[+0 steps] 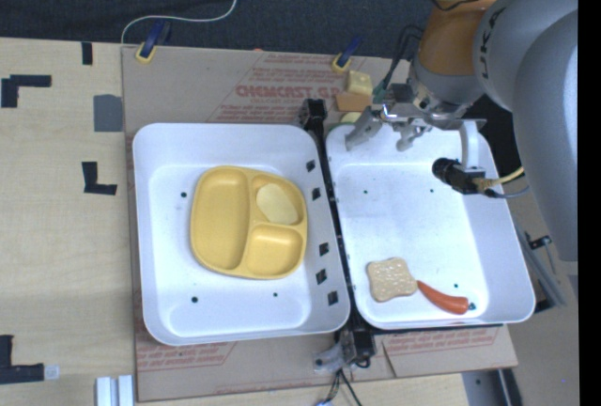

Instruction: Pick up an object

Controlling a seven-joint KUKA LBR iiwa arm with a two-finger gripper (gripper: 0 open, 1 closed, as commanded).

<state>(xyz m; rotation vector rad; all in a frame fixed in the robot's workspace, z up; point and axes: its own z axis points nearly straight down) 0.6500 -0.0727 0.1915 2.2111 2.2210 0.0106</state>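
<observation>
White right bin (488, 235) holds sausage (441, 298) pointing lower-right.

Looks like a robotics lab bench, not anybody's kitchen. Two white bins (150, 150) sit on a cardboard sheet (272, 85) held by clamps (147, 47), black tape marks (94, 179) dot the wooden tabletop (56, 254), loose cable (202, 17) trails behind, and the food is toy stuff.
</observation>
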